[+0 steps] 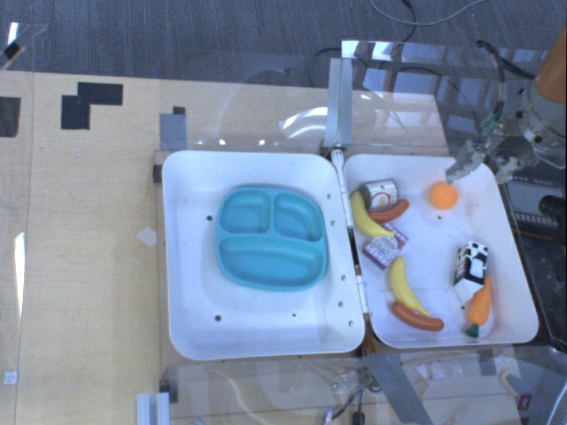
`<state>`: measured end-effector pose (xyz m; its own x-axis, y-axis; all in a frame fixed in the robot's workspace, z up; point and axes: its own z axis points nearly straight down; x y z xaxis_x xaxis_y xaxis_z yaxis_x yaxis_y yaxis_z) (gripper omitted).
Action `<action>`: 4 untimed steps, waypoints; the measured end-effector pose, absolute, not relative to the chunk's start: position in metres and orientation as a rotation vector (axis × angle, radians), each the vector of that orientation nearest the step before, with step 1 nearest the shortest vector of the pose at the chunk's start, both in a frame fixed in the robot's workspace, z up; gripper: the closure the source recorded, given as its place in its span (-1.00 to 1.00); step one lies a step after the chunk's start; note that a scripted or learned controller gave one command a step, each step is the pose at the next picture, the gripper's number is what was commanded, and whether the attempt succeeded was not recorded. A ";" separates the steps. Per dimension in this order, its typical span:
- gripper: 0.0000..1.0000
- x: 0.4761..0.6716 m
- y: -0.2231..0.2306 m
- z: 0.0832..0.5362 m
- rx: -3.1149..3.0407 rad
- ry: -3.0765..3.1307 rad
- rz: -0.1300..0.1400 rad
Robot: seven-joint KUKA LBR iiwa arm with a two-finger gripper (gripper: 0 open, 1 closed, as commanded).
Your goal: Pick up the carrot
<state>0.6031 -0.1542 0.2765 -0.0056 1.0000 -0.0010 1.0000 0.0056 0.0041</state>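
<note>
The carrot [479, 305] is small and orange with a green tip. It lies in the near right corner of the right bin [518, 268], right below a black-and-white cow-patterned toy [471, 262] that touches it. My gripper [481, 170] hangs open over the bin's far right corner, well beyond the carrot, with nothing between its fingers. One grey finger [462, 166] points down-left toward an orange ball [443, 196].
The right bin also holds a tin can [379, 189], two sausages [390, 209] [417, 317], two bananas [365, 220] [402, 282] and a purple packet [384, 249]. A blue divided plate [270, 237] sits in the left bin [190, 282].
</note>
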 end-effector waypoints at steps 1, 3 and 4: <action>-1.00 0.663 -0.205 0.116 2.178 2.259 0.002; 1.00 0.660 -0.202 0.102 2.097 2.319 0.013; 1.00 0.643 -0.204 0.090 2.087 2.334 0.008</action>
<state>0.6434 -0.2043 0.0898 -0.1112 0.9938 -0.0043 0.9937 0.1112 0.0111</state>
